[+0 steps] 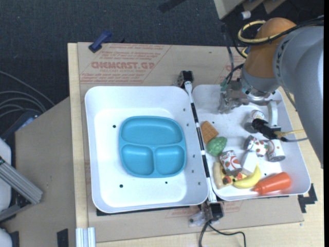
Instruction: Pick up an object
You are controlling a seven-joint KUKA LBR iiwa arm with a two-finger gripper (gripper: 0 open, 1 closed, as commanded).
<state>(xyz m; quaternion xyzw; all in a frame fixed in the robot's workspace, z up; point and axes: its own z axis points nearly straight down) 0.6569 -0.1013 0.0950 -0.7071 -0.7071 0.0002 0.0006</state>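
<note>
Blue tray (152,145) (left bin (97,138))

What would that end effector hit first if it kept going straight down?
Most likely the bare white floor of the right bin. The end effector hangs over its upper corner, apart from the toys heaped lower down, though depth is hard to judge.

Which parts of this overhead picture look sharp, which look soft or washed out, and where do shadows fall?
Camera view: lighting is even and diffuse; the blue tray and the carrot look fairly sharp; the arm nearest the lens is large and soft-edged; the right bin floor is bright, nearly washed out; faint shadows sit under the gripper and beside the banana; the dark floor loses detail.
</note>
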